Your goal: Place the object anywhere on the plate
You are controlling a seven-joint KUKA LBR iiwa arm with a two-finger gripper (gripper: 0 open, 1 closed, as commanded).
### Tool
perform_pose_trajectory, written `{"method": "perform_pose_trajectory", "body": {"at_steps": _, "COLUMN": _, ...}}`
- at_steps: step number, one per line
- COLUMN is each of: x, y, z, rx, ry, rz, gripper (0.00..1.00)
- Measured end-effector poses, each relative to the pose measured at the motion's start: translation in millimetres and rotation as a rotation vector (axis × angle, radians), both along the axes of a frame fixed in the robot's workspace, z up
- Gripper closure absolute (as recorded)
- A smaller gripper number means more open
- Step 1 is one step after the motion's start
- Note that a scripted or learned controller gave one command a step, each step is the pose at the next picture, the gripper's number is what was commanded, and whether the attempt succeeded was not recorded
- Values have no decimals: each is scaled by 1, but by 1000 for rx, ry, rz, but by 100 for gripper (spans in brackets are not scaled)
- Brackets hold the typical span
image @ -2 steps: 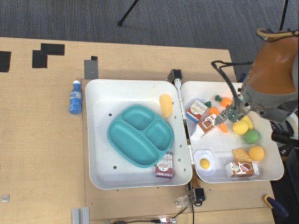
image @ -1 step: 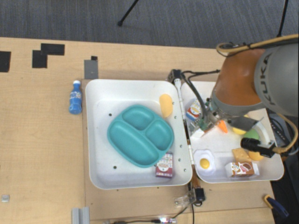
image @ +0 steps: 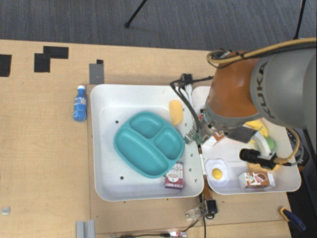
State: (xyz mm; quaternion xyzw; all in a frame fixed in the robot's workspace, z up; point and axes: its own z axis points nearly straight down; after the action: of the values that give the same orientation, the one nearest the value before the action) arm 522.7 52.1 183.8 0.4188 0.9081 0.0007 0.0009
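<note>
One yellow object beside teal plate, just left of the arm's wrist.

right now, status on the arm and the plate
Gripper low over the divide between bins, fingers hidden. Teal plate in left bin, nothing on it. Yellow piece and small carton lie beside the plate.

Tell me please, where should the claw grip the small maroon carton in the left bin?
Probably across the narrow sides of the maroon carton, coming from above. It lies flat against the left bin wall beside the teal plate, so sideways approaches look blocked.
</note>
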Motion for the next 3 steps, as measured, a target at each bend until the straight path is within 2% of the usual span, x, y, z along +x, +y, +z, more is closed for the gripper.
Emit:
{"method": "perform_pose_trajectory", "body": {"at_steps": 1, "x": -35, "y": 63, "z": 26, "rx": 1, "ry": 1, "rz": -225, "gripper": 100}}
{"method": "perform_pose_trajectory", "body": {"at_steps": 2, "x": -14, "y": 114, "z": 22, "rx": 0, "ry": 2, "rz": -419, "gripper": 100}}
{"method": "perform_pose_trajectory", "body": {"at_steps": 3, "x": -14, "y": 114, "z": 22, "rx": 0, "ry": 1, "rz": -418, "gripper": 0}}
